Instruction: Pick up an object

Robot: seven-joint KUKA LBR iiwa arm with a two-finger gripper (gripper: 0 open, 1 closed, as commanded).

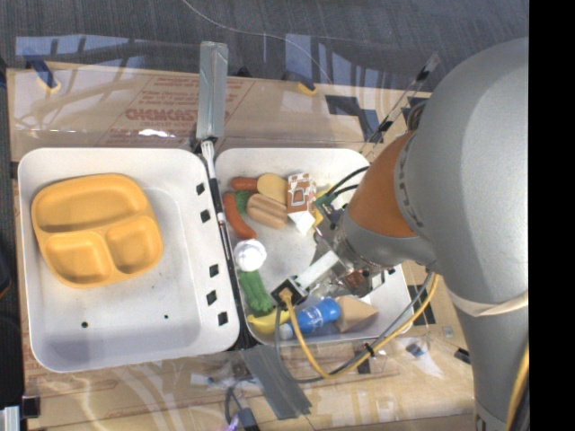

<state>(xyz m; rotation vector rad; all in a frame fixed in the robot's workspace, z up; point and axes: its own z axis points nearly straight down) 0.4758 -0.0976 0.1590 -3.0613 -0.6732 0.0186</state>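
The right bin (269, 154) holds toy food. Along its left side lie a hot dog bun (267, 211), a red sausage (237, 215), a pale potato-like piece (271, 186) and a small brown and white carton (300, 191). Lower down are a white ball (250, 255), a green cucumber (254, 292), a banana (267, 323), a blue bottle (316, 316) and a tan wedge (357, 312). My gripper (334, 275) is low inside this bin, just above the blue bottle and the wedge. The grey arm and its orange band (382, 205) hide the bin's right half.
The left bin (108, 335) holds a yellow divided plate (94, 227) in its upper left part. A grey taped strip (212, 88) runs up from between the two bins. Yellow cable (310, 357) loops past the right bin's front edge.
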